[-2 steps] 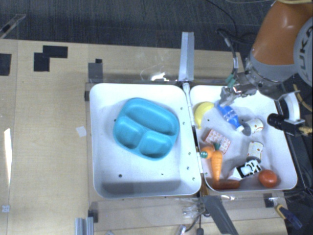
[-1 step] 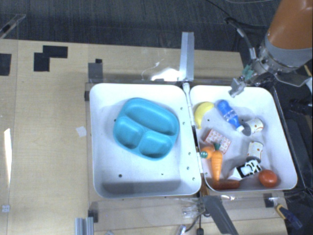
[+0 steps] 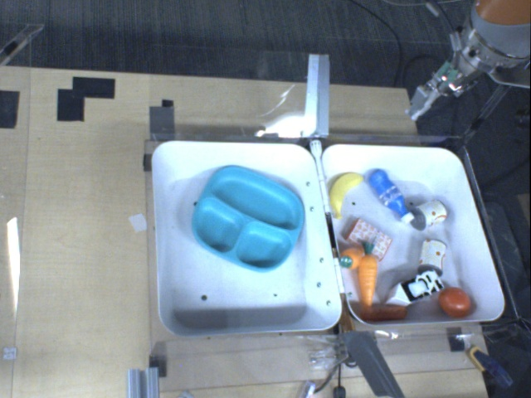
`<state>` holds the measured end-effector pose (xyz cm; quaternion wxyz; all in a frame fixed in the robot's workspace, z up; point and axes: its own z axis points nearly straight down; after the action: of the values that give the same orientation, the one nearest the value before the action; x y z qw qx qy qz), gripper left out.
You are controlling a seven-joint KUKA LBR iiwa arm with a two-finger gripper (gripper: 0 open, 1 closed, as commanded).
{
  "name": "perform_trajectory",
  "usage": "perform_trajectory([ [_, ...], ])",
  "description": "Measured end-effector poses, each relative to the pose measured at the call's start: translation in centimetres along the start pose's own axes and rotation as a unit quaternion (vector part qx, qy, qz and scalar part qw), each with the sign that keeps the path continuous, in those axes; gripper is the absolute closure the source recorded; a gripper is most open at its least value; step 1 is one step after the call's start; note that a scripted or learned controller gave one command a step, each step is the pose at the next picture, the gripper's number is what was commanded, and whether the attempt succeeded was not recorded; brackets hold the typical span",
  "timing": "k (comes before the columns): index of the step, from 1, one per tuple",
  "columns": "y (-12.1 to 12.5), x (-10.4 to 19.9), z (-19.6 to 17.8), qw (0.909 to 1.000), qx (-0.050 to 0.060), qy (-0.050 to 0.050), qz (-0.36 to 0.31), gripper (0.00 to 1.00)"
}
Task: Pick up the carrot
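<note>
The jaws (image 3: 431, 91) hang high above the far rim of the right bin (image 3: 474, 193), touching nothing and holding nothing; whether they are parted I cannot tell. Well below and to their left, the carrot (image 3: 366, 277) lies against the bin's near-left wall, crowded by a pink packet (image 3: 367, 237) and a brown sausage (image 3: 381, 312), so a descent looks tight.

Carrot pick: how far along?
Done: nothing visible. The carrot lies in the right bin, near its front-left corner, beside a red sausage-like toy. In hand: the gripper sits above the bench beyond the bin's far edge. Left: approach, grasp, lift.
</note>
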<state>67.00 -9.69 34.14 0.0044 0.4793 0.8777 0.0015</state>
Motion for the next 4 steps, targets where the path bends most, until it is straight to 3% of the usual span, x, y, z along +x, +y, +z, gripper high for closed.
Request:
perform_trajectory([
  [1, -1.5, -2.4, -7.7, 0.9852, -0.001, -0.001, -0.172, 1.0],
  [2, -5.0, -6.1, -4.9, 0.952, 0.0, -0.001, -0.306, 1.0],
  [3, -2.5, -2.7, -2.4, 0.9036, -0.001, 0.0, -0.428, 1.0],
  [4, -1.8, 0.0, -7.2, 0.798, -0.002, -0.002, -0.603, 1.0],
])
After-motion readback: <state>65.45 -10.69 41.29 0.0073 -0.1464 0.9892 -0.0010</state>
